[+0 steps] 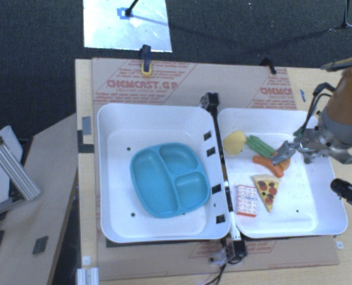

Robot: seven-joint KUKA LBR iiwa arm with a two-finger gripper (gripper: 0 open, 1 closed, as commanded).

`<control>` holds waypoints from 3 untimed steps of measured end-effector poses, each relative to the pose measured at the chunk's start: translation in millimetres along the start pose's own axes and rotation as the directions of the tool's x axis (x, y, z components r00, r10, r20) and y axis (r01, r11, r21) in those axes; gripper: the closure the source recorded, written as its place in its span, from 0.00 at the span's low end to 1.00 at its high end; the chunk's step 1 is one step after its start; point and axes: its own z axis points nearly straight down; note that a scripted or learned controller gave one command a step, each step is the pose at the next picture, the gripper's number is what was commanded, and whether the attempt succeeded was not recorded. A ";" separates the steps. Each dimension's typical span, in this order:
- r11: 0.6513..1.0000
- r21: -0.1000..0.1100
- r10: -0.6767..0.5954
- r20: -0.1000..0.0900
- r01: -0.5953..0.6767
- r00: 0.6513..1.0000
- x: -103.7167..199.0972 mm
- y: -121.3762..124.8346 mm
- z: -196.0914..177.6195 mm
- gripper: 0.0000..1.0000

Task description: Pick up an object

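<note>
In the right white bin (318,221), the metal two-finger gripper (281,154) hangs directly over the orange toy carrot's (269,164) right end, beside the green toy bean (260,144); its jaw spread cannot be told.

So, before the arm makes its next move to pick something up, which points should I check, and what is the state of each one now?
1. Gripper is over the right bin: ok.
2. Fingertips are close to a target: ok, they sit at the orange carrot, beside the green vegetable.
3. Something is already between the fingers: cannot tell, the view is too small there.
4. Neighbours leave room: not ok, the carrot and green vegetable touch, and the yellow lemon is near.
5. Other targets lie free: ok, the pizza slice and the small red and white packet lie apart from the gripper.
6. Blue divided plate in the left bin is out of the way: ok.
</note>
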 end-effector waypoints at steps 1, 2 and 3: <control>1.000 -0.013 -0.003 0.002 0.003 1.000 0.3 3.1 -6.8 0.00; 1.000 -0.008 -0.001 0.001 0.001 1.000 -6.3 -3.8 49.3 0.00; 1.000 -0.015 0.000 0.001 0.000 1.000 -6.4 -1.2 97.9 0.00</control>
